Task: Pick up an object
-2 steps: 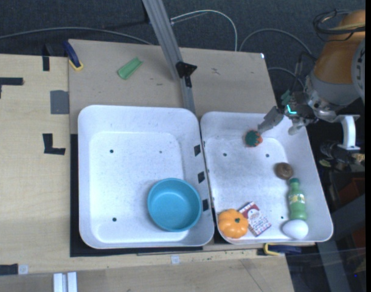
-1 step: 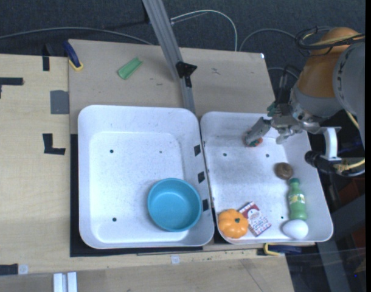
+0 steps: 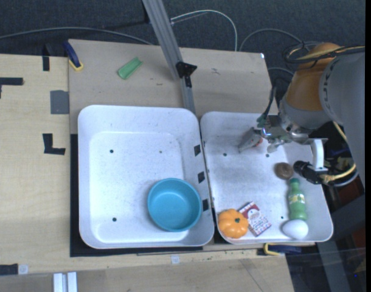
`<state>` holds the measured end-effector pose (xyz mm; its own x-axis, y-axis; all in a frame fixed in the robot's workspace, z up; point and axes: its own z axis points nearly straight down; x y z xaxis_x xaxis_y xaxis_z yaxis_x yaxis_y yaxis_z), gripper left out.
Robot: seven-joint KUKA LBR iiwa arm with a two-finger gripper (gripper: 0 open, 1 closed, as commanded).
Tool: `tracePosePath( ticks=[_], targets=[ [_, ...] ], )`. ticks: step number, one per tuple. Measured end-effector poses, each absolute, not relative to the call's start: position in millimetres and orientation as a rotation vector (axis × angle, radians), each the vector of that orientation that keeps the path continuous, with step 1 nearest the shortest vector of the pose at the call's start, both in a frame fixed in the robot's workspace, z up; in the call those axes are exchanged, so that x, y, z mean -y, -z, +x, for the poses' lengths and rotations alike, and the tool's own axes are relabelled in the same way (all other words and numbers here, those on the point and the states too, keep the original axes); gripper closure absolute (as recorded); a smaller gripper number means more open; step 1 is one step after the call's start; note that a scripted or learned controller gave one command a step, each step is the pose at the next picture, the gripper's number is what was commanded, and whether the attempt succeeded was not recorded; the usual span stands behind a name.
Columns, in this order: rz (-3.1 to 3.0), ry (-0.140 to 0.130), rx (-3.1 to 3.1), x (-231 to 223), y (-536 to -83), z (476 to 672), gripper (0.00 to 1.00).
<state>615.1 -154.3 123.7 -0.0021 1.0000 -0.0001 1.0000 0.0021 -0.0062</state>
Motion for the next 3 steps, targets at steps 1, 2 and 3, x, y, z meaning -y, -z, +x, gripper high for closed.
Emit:
tracePosePath(
  ticks=[1,2,3],
  targets=[
    [-2.218,-0.006,2.222,153.6,-86.3,614.3,0.0],
    [-2.216,-0.003,2.224,152.7,-98.0,614.9,1.0],
    [-2.222,0.003,2.225,151.3,-148.7,606.0,1.0]
  ],
)
